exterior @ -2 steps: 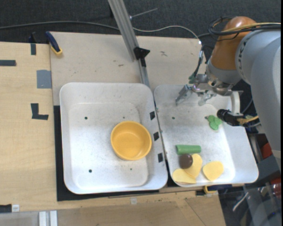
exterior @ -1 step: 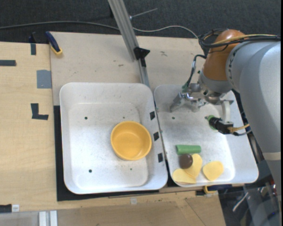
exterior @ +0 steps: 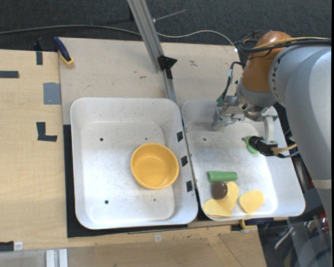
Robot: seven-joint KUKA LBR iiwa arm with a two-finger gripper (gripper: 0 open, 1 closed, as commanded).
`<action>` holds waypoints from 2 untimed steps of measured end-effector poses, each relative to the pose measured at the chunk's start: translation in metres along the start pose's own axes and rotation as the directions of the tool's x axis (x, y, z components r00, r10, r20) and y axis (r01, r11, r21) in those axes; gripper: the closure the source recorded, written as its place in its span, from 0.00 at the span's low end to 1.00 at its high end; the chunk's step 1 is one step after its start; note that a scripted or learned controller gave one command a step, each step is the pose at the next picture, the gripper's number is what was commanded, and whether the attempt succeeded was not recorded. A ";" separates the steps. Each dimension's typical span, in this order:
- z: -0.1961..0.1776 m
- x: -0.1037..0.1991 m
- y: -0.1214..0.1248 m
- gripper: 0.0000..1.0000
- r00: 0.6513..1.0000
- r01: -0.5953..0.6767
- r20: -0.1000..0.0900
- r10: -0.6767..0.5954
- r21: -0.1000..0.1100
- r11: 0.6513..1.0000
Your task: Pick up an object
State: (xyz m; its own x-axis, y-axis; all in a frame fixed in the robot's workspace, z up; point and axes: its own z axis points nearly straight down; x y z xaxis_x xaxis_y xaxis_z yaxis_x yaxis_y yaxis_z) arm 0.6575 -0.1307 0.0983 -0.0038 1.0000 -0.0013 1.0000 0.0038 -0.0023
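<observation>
So, quick read:

gripper: gripper (exterior: 218, 121) sits over the far part of the right bin (exterior: 196, 149); nothing seen between the tips; how wide the claw stands is too small to tell

targets: green cylinder (exterior: 222, 176), brown round piece (exterior: 219, 190) and two yellow slices (exterior: 222, 203), (exterior: 251, 201) clustered at the near end of the right bin; well apart from the gripper; a small green thing (exterior: 251, 145) lies nearer, by the right wall under the arm

left bin: left bin (exterior: 80, 121) holds a yellow bowl (exterior: 154, 166), upright, sitting alone near the middle

step: my guess is approach, no grasp yet; the arm must come toward the near end before it descends

how to do it well: green cylinder looks the cleanest pick; span its short axis; come straight down; brown piece touches or nearly touches a yellow slice, so a grab there likely drags both; flat slices probably slip out of two fingers

obstructions: divider between the bins close to the cluster; black cable loop (exterior: 270, 147) hangs beside the wrist; slanted metal pole (exterior: 150, 32) crosses above the bins, clear of the cluster
</observation>
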 end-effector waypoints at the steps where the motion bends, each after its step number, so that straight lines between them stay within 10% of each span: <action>1: -0.063 -0.002 -0.003 1.00 1.000 -0.003 0.000 0.003 -0.008 1.000; 2: -0.107 -0.003 -0.007 1.00 1.000 -0.003 0.000 0.003 -0.005 1.000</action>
State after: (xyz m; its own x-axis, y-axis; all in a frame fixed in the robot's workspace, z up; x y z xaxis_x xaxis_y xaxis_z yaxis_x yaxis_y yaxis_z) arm 0.6506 -0.1335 0.2056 -0.0006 1.0000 -0.0009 1.0000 0.0006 0.0032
